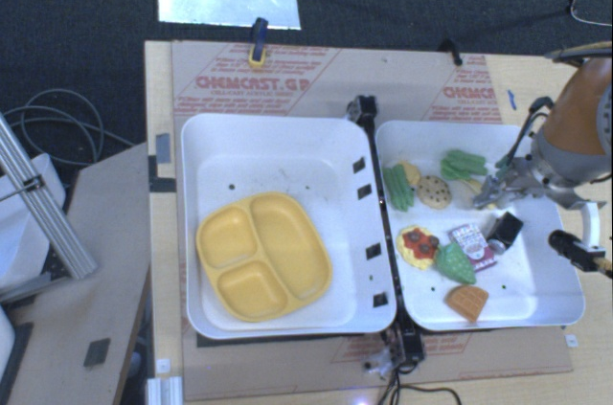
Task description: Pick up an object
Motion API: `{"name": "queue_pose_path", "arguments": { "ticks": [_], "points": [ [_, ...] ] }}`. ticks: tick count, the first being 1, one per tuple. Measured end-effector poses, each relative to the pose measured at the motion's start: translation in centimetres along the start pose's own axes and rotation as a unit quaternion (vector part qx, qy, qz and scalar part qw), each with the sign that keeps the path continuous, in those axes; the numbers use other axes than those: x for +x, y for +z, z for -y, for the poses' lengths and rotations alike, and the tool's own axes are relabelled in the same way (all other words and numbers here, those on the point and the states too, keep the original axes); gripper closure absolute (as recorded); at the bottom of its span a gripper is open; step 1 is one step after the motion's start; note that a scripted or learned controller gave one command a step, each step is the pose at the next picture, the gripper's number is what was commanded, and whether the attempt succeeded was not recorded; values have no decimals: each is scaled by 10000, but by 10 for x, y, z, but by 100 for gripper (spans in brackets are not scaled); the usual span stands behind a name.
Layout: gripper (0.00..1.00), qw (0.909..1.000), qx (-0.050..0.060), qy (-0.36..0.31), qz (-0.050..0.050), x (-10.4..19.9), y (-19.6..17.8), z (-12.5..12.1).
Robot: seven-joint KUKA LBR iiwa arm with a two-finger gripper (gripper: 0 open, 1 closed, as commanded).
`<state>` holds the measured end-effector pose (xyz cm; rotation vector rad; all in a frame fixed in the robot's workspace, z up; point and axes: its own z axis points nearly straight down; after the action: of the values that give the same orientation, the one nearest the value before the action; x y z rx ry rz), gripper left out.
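Gripper [488,194]: hung low in right bin [565,298], jaw state unclear.
Cookie [434,192]: prob. light, stiff; best pinched across edges.

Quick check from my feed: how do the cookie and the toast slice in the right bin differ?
The cookie is round, pale and dark-speckled; the toast slice is orange-brown with one curved side. The cookie lies in the bin's far part beside green pieces; the toast lies apart by the near wall. Both are small flat toy foods.

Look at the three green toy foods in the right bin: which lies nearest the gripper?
The green piece at the bin's far side, just left of the gripper. The other two lie farther off: one by the divider, one beside the pizza.
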<state>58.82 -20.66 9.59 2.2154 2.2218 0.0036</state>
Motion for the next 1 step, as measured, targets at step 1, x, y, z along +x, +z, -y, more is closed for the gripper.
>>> {"name": "queue_pose_path", "arguments": {
  "ticks": [1],
  "points": [
    [100, 10000, -35, -22, 7, 20, -82, -33]
  ]
}}
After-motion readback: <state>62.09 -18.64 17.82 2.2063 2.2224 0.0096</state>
